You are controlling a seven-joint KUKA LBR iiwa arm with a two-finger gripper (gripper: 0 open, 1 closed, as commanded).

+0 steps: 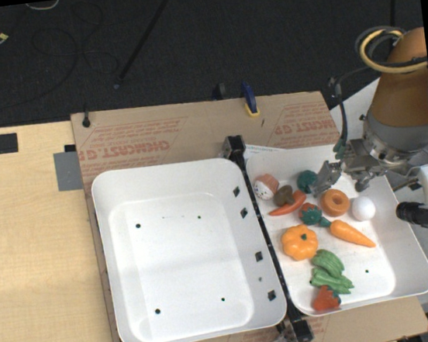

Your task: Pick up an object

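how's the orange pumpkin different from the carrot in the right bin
The pumpkin is round and squat with a green stem on top; the carrot is long and tapered, lying at a slant with green at its left end. The pumpkin looks yellower, the carrot a deeper orange. Both lie in the right bin.

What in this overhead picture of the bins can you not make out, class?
- Gripper, camera view: fingers too small and cluttered to read.
- Brown item beside the red chilli: too small to identify.
- Red item: partly covered by the green vegetable.
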